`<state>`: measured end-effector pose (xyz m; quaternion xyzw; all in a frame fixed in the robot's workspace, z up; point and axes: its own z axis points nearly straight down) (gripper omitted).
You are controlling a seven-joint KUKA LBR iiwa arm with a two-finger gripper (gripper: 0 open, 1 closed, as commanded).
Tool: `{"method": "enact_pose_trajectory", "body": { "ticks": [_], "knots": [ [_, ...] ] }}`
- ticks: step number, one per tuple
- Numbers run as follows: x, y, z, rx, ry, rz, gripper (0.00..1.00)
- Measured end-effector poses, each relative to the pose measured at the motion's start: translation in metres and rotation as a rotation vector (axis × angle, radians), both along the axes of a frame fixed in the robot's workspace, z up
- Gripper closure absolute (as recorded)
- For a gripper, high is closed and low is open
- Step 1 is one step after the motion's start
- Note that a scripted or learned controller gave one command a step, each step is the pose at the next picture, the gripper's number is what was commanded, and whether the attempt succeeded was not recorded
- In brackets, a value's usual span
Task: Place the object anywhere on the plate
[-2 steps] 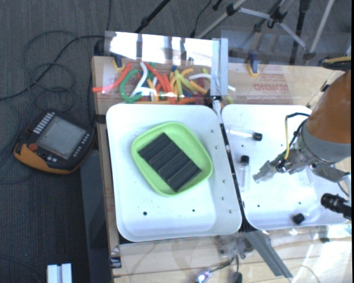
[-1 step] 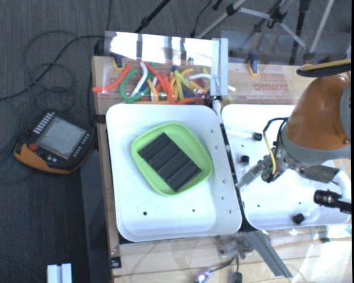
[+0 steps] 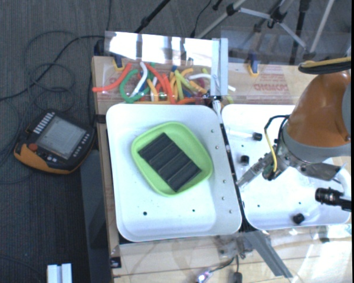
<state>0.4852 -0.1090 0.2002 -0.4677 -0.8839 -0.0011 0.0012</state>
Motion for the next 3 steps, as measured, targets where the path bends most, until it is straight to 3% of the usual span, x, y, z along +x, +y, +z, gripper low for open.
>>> {"method": "enact_pose_trajectory", "body": {
  "ticks": [1,2,3],
  "knots": [
    [-0.001,0.003,0.000,-0.004,0.000,0.216,1.00],
    [0.000,0.016,0.011,-0.003,-0.003,0.555,1.00],
    [0.000,0.016,0.011,-0.003,-0.003,0.555,0.00]
  ]
}}
